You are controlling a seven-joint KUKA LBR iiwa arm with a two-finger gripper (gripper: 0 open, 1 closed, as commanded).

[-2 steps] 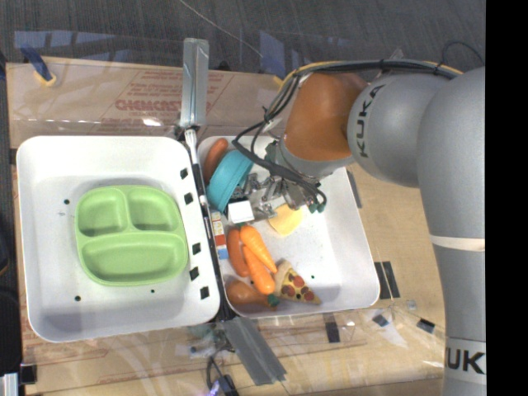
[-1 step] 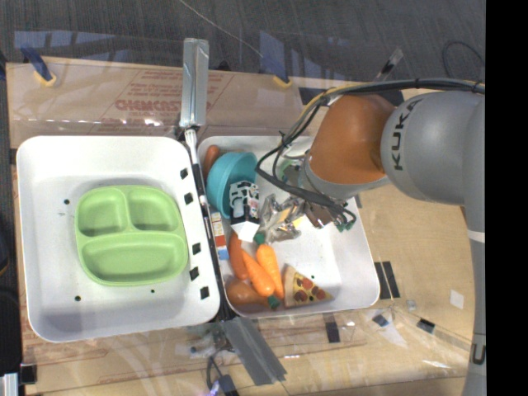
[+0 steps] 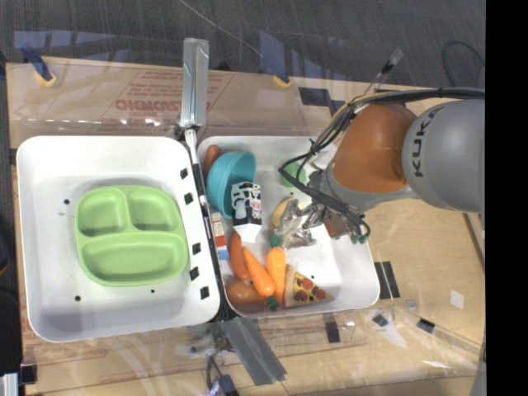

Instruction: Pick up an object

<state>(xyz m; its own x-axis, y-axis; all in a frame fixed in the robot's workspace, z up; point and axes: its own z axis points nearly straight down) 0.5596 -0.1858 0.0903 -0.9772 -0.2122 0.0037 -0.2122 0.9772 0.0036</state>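
From above, the arm (image 3: 396, 151) reaches in from the right over the right bin (image 3: 359, 271), with its gripper (image 3: 299, 225) low among the toys; whether it is clenched or released cannot be told from here. A banana (image 3: 285, 210) lies just beside it. To its left sit a blue bowl (image 3: 228, 180), a small carton (image 3: 245, 202), carrots (image 3: 262, 272) and a pizza slice (image 3: 301, 288). The left bin (image 3: 41, 172) holds a green tray (image 3: 129, 235). The likely trouble is crowding: the gripper may close on bare floor between pieces, or nudge the banana aside and come up with nothing.
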